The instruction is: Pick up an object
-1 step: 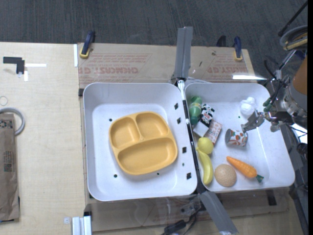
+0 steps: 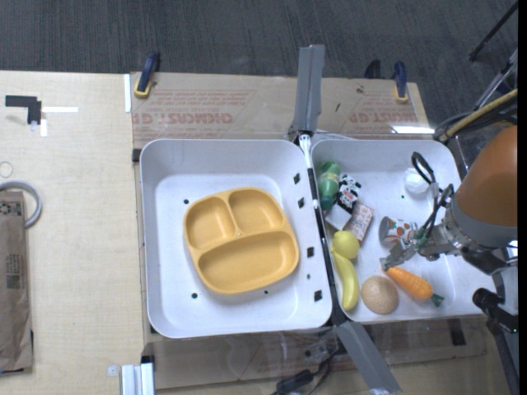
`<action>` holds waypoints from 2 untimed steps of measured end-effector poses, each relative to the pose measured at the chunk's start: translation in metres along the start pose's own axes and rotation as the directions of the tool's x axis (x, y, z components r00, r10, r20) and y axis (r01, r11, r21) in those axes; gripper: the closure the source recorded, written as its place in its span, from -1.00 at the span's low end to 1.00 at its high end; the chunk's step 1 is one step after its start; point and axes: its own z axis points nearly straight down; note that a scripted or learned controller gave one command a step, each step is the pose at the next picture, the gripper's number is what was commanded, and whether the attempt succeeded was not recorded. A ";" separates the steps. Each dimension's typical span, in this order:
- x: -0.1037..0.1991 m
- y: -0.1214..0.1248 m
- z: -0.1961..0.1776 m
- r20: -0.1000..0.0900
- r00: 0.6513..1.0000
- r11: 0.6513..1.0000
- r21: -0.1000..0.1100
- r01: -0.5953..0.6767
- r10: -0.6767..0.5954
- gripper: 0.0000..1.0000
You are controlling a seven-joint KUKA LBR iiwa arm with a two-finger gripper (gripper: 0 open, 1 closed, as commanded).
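Start at the left bin (image 2: pixel 156 245); its yellow plate (image 2: pixel 240 239) is no target, so leave it; the pickable things crowd the right bin (image 2: pixel 449 167): a banana (image 2: pixel 347 276), a potato (image 2: pixel 380 295) and a carrot (image 2: pixel 412 284). Your tool (image 2: pixel 394 258) hangs just above the carrot's near end, fingers spread, nothing between them; you'd do well to centre over the carrot's middle, descend straight, and close across its width, clear of the potato.
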 end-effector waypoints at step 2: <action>0.002 0.003 0.032 0.004 0.985 0.985 -0.006 0.173 -0.173 1.00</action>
